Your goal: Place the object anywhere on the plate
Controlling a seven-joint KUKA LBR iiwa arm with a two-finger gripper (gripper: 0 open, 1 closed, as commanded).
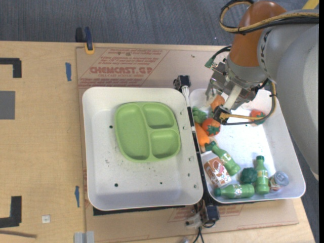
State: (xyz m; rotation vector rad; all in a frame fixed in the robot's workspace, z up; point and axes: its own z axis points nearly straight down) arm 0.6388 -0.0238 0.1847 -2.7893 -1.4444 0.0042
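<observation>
My hand [221, 107] hangs low over the right bin [288, 151], at its 10 o'clock corner, among small toy foods [211, 126]; I cannot tell its state. The green plate [148, 130] lies centred in the left bin [96, 151] on the counter [40, 151].

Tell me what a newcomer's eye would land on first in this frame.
The green plate stands out first, lying bare in the left bin. Next comes the arm's orange band at upper right, with the gripper low over the right bin's far corner. Toys crowd that bin: green bottles along the near edge, a small carton, and orange pieces against the left wall.
</observation>
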